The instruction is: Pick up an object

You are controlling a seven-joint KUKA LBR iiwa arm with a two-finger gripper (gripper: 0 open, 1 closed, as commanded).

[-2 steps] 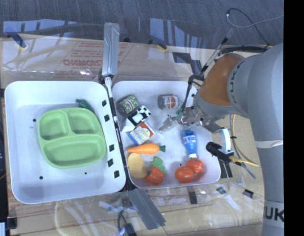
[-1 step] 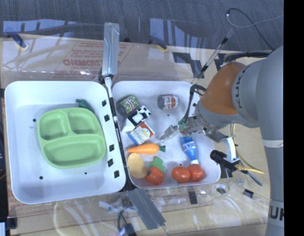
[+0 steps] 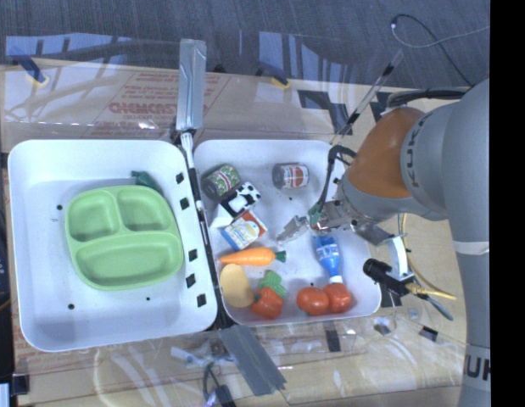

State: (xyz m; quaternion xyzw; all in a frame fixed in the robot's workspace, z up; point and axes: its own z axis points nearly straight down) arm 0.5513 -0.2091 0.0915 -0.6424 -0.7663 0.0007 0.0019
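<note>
My gripper (image 3: 306,223) hangs low over the middle of the right bin (image 3: 355,155), open, with nothing between its fingers. A blue bottle (image 3: 327,255) lies just below and to its right. To its left are a small orange and blue carton (image 3: 243,231) and a carrot (image 3: 248,258). Behind it stand a red can (image 3: 290,175), a green can (image 3: 221,179) and a black and white block (image 3: 242,198). Along the front wall lie a yellow fruit (image 3: 236,285), a red pepper (image 3: 269,297) and tomatoes (image 3: 324,298).
The left bin (image 3: 33,312) holds a green divided plate (image 3: 124,234) and a small dark green piece (image 3: 143,178) at its far edge. A black divider with clips (image 3: 197,253) runs between the bins. Cables and tools lie right of the right bin.
</note>
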